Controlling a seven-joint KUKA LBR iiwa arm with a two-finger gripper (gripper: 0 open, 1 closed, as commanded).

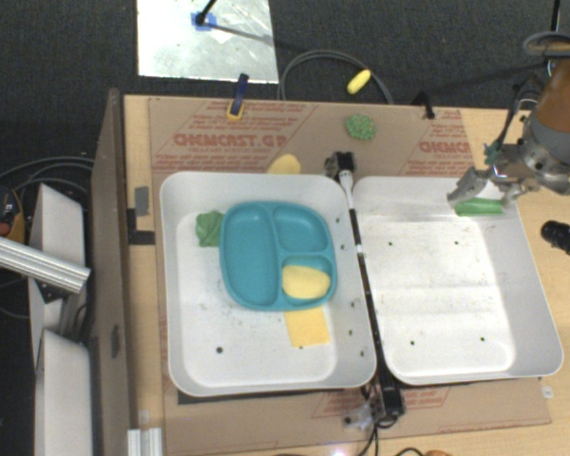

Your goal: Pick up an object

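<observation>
A: Sitting nearest the camera on the desk point(541, 283), what is showing?

B: Two shallow white bins are lying side by side. In the left bin point(185, 350), a flat yellow square point(308, 328) is resting just below a teal divided plate point(274, 255), touching its near edge. A yellow lump point(306, 281) is sitting in the plate's lower right compartment, and a green leafy piece point(209, 227) is peeking out at the plate's left rim.

A: And the right bin point(456, 350)?

B: Its floor is lying bare apart from a few dark specks. At its far right corner a green block point(479, 206) is hanging over the rim area, right under the end effector point(482, 190).

A: Is the end effector gripping it?

B: The fingers are appearing to pinch the green block, with the block's top meeting them. The grey arm point(560, 122), orange-banded, is reaching in from the right.

A: Farther back?

B: On the brown cardboard sheet point(266, 136) beyond the bins, a pale yellow piece point(285, 165) is touching the left bin's far rim, a green knobbly ball point(361, 126) is sitting near the middle, and a small yellow object point(359, 82) is lying at the sheet's far edge.
</observation>
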